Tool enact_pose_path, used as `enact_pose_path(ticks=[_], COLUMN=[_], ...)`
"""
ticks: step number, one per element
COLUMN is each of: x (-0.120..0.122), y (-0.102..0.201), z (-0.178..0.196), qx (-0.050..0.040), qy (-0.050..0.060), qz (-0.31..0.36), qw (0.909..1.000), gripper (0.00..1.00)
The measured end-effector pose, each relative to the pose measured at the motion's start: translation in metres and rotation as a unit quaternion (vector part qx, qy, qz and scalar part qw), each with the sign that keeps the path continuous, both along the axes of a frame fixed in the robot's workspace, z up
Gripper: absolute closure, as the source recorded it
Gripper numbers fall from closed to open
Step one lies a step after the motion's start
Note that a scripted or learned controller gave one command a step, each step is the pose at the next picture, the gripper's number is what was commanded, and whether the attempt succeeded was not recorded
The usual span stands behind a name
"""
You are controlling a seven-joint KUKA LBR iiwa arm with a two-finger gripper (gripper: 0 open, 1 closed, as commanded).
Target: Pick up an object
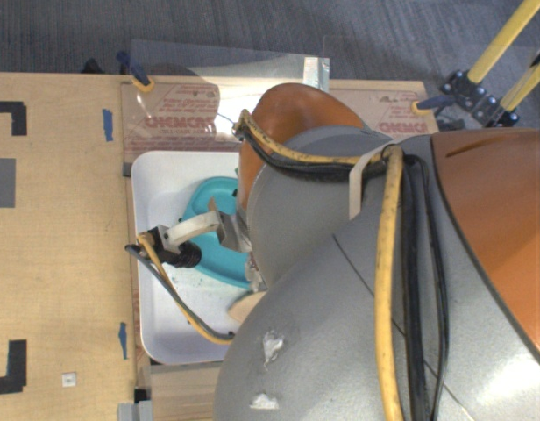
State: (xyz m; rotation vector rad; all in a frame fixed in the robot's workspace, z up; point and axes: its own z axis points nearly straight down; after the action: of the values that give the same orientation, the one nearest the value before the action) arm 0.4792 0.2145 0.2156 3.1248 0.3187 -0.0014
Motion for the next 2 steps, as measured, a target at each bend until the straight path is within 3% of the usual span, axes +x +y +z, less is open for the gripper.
enact_pose_path(ticks=[1,2], x=[0.010,-0.001], y=[0.010,0.011], z=[0.124,0.052], qx=[0.0024,-0.0001], qy=[-0.004,0.002], qz=[-0.001,0.117], qw=[1.0000,0.9932], gripper=[1.00,1.00])
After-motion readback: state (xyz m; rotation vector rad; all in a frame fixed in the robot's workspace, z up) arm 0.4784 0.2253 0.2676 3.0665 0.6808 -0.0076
